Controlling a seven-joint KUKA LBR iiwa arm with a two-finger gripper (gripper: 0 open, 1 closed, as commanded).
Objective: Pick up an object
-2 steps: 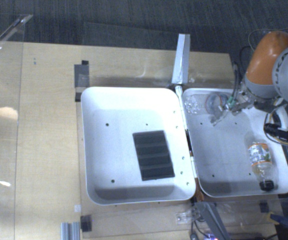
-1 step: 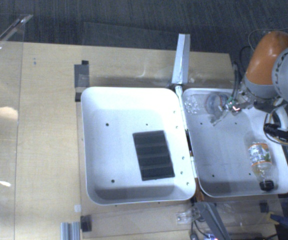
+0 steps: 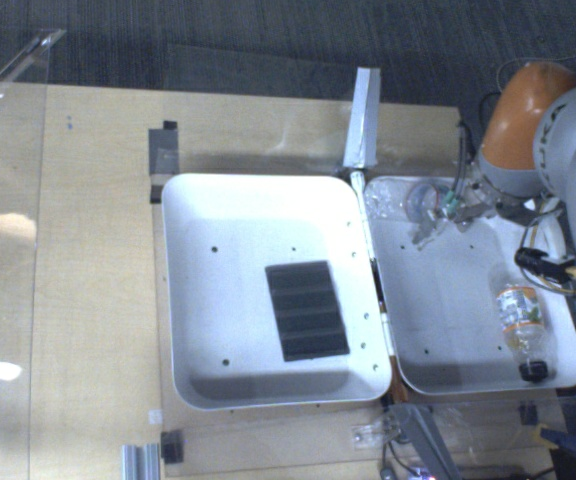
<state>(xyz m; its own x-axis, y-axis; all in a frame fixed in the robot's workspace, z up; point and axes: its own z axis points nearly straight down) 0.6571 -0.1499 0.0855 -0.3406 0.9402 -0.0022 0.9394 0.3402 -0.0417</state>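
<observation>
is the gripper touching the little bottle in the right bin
Apart. The camera view shows the gripper at the right bin's far left corner, with bare white floor between it and the bottle near the front right.

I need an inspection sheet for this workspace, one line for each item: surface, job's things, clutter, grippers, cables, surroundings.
Surface: wooden bench bearing the left bin and the right bin, side by side.
Job's things: a black ribbed pad lies flat in the left bin; a small clear bottle and a small black piece lie in the right bin; clear plastic sits in its far left corner.
Clutter: nothing seen.
Grippers: the gripper is low over the far part of the right bin; whether the jaws are open or shut, cannot tell.
Cables: dark cables run along the arm.
Surroundings: dark carpet beyond the bench; a clear panel at left.
</observation>
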